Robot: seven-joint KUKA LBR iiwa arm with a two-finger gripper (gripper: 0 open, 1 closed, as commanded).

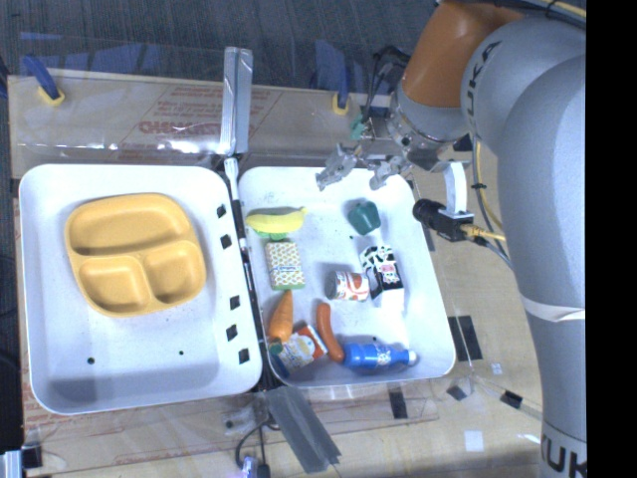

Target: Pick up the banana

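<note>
Banana (276,221) w/ other items in right bin (430,285); claw (356,170) open, empty.

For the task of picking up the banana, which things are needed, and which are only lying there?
Needed:
banana
gripper
right bin

Only lying there:
yellow tray
carrot
blue bottle
green pepper
cracker box
sausage

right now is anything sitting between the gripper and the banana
Nothing visible does. The gripper hovers over the right bin's far edge, and the banana lies to its left on bare bin floor. The green item sits off that line.
</note>
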